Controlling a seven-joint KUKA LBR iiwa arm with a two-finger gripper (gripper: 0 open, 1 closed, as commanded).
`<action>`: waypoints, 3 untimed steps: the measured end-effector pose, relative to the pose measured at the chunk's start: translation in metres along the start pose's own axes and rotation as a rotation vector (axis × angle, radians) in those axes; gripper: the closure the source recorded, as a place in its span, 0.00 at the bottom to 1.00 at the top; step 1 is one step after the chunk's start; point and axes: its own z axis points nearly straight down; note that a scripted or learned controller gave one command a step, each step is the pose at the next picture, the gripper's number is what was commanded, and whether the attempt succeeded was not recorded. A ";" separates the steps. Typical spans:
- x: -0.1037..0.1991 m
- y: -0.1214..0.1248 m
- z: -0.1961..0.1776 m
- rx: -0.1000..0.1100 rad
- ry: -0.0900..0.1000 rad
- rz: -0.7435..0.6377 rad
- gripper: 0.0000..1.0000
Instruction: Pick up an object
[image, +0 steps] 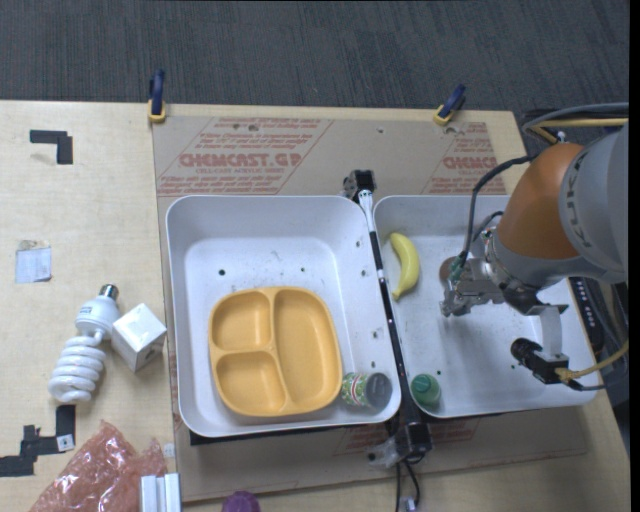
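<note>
In the right bin (478, 372), a yellow banana (403, 262) lies near the left wall, pointing up and down. A small green round object (424, 388) sits in that bin's near left corner. My gripper (457, 297) hangs low over the middle of the right bin, to the right of the banana and apart from it. Nothing shows in its grasp. The grey arm with its orange band (540, 205) reaches in from the right. The left bin (255, 235) holds a yellow divided plate (275, 350) and a small tin (366, 390) lying in its near right corner.
On the bench left of the bins lie a white spiral light bulb (82, 345), a small white box (139, 336) and a pink crumpled bag (100, 468). A ridge (380, 290) divides the two bins. Cables (545, 362) trail at the right bin's right edge.
</note>
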 end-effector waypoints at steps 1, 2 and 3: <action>0.000 0.000 0.000 0.000 0.000 0.000 0.00; -0.002 0.090 0.010 0.000 0.000 -0.005 0.00; -0.002 0.090 -0.001 -0.001 -0.002 -0.008 1.00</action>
